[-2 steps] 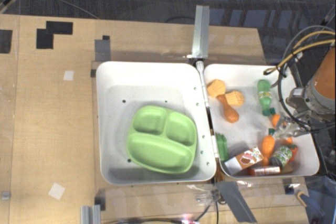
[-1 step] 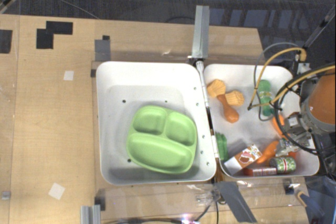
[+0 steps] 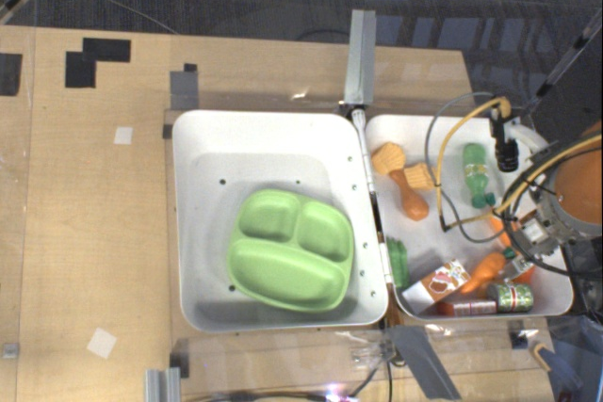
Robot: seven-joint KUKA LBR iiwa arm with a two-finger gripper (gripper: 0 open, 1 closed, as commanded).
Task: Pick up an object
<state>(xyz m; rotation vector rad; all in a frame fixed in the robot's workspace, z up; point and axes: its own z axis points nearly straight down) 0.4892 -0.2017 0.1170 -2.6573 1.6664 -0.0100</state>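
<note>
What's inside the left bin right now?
The left bin holds one thing: a green divided tray, lying flat toward its front right. Whatever sits under the tray is covered. The other items are in the right bin.

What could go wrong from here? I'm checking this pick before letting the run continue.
The right bin is crowded: a carrot, can and carton lie packed near the gripper, so it may nudge or grab the wrong item. Loose cables loop over the green bottle and could snag.
</note>
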